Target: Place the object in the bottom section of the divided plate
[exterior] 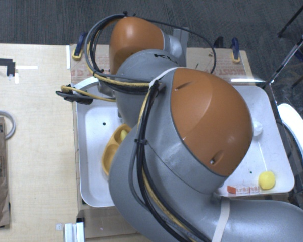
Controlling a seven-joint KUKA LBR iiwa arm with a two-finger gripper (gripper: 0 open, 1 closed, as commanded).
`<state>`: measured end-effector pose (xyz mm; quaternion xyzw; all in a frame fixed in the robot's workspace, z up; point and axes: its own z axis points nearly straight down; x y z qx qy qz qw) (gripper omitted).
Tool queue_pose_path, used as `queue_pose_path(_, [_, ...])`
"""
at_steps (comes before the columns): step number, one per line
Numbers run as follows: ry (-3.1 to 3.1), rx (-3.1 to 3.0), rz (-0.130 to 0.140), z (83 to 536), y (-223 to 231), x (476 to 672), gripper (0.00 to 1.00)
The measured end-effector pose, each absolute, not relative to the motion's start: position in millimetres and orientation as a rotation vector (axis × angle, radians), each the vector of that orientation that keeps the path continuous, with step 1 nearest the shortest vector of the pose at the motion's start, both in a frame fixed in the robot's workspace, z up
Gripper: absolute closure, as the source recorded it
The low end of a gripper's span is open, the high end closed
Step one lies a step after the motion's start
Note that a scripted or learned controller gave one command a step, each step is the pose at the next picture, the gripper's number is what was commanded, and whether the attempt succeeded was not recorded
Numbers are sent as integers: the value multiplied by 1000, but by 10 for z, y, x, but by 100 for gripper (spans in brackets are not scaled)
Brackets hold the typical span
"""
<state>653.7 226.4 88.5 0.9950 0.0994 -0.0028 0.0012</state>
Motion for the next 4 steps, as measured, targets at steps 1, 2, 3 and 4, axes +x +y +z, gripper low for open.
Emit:
queue_pose_path(1, [318,3126,25,983,2293,6150,100])
queue_pose_path(2, [358,3116,-10,2328,2274,6464,100])
queue_pose_path(3, [319,3120,-13,2031,2273,6530,100])
queue_pose_path(4, [326,3119,-10,2998,2275,6500,100])
